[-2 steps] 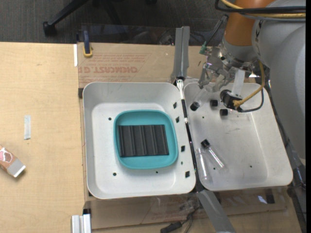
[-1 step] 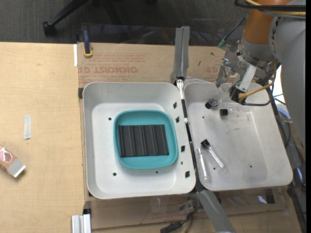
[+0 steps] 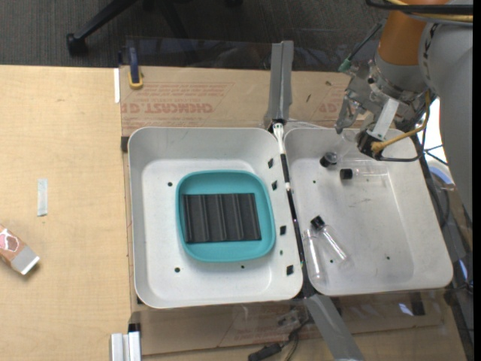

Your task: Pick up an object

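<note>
Teal tray point(image 3: 225, 216) flat in left bin point(image 3: 143, 201)

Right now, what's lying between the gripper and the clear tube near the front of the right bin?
In the camera view, a small black-capped piece lies between the gripper and the clear tube; otherwise bare white bin floor.

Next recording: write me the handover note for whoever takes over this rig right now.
Pincer: above the far edge of the right bin, nothing visibly held; finger state unclear.
Right bin: a clear tube with a black cap near its left wall, a clear piece with a black end and a small dark cap near the far end.
Left bin: teal tray.
Done: nothing picked.
Left: grasp and lift one object.
</note>
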Controlling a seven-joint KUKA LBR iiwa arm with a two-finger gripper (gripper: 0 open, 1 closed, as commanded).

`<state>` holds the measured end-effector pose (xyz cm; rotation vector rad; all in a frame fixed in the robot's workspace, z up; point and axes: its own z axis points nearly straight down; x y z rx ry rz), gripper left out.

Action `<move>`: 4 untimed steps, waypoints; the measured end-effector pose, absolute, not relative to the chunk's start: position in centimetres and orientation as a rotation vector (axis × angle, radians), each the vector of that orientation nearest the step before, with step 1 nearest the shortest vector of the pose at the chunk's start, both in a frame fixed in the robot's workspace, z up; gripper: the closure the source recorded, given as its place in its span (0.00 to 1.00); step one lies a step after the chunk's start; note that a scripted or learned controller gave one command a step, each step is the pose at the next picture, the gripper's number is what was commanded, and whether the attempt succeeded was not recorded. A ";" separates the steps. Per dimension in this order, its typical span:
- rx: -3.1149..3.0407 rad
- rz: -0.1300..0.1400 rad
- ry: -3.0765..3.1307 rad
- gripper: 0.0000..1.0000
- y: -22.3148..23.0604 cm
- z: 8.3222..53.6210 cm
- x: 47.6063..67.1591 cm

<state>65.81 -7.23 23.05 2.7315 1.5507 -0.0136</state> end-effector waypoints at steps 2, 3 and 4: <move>2.868 -0.007 1.283 1.00 -6.9 22.9 65.8; 2.868 -0.007 1.283 0.00 -6.9 22.9 65.8; 2.870 -0.007 1.283 0.00 -11.2 14.7 60.0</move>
